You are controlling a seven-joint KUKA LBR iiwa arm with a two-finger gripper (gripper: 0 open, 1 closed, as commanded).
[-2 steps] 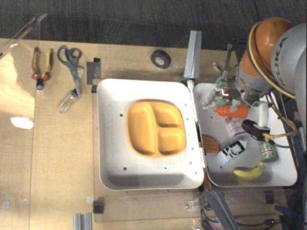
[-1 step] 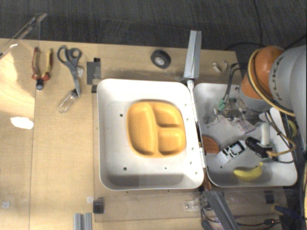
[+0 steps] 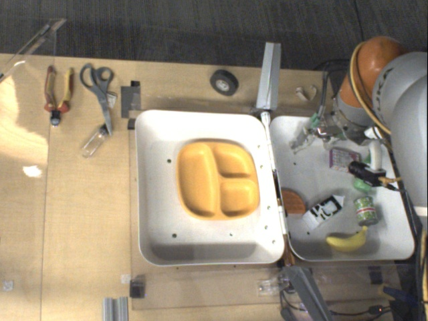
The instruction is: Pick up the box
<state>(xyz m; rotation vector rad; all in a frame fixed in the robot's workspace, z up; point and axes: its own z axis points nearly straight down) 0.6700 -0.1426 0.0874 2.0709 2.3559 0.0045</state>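
A small black-and-white box point(image 3: 326, 208) lies tilted on the floor of the right bin point(image 3: 401, 249), near its front left. The gripper point(image 3: 309, 131) hangs over the bin's back left corner, well behind the box and apart from it. Nothing shows in its grasp. The grey arm with its orange band point(image 3: 374, 59) comes in from the upper right.
In the right bin lie a brown round thing point(image 3: 292, 201) just left of the box, a green can point(image 3: 365, 209), a banana point(image 3: 348, 241) and a purple packet point(image 3: 344, 158). The left bin point(image 3: 154, 246) holds a yellow divided tray point(image 3: 217, 178). Scissors point(image 3: 100, 92), pliers point(image 3: 57, 92) and a tape roll point(image 3: 224, 81) lie on the bench.
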